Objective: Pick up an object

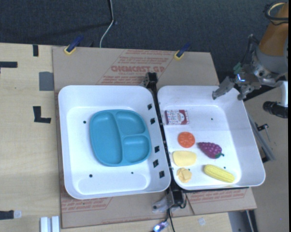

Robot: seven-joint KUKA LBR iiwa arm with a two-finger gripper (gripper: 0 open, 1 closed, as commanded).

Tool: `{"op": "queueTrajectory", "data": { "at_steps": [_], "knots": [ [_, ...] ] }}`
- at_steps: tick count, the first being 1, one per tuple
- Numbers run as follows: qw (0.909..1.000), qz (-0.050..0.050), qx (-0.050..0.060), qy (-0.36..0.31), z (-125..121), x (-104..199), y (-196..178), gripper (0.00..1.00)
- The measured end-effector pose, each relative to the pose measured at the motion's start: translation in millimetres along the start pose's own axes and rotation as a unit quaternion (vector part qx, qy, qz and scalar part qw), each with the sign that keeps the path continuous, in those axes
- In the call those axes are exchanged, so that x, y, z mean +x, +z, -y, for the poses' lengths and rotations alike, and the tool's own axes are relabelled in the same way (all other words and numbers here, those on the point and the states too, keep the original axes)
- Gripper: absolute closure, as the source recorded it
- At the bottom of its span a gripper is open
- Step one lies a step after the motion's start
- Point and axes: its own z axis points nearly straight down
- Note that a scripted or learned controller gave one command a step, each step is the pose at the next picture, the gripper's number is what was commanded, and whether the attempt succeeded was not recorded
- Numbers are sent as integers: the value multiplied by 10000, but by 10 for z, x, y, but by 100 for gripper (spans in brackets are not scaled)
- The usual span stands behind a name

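Task looks barely started: no object lifted, nothing between the fingers. The grey two-finger gripper hangs over the upper right rim of the right shallow white bin, well apart from the items, fingers spread with nothing pinched; one finger angles left over the bin wall, the other is partly masked by the wrist body, so the spread is my best read. All candidates lie in the right bin's lower half: a small red-and-white printed packet near the divider, a round orange slice-like toy, a purple toy grape bunch, a yellow blocky piece, a small tan-yellow lump and a yellow toy corn cob. Left shallow white bin holds a blue three-compartment plastic plate. Left to do: pick a target, move in and down, close, lift. The arm's upper part is cut off at the frame edge; packet print is too small to read.
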Motion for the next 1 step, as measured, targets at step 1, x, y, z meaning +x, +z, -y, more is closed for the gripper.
{"op": "queueTrajectory", "data": {
  "at_steps": [1],
  "knots": [
    [10000, 13, -52, -16, -24, 6, -68, 0]
  ]
}}
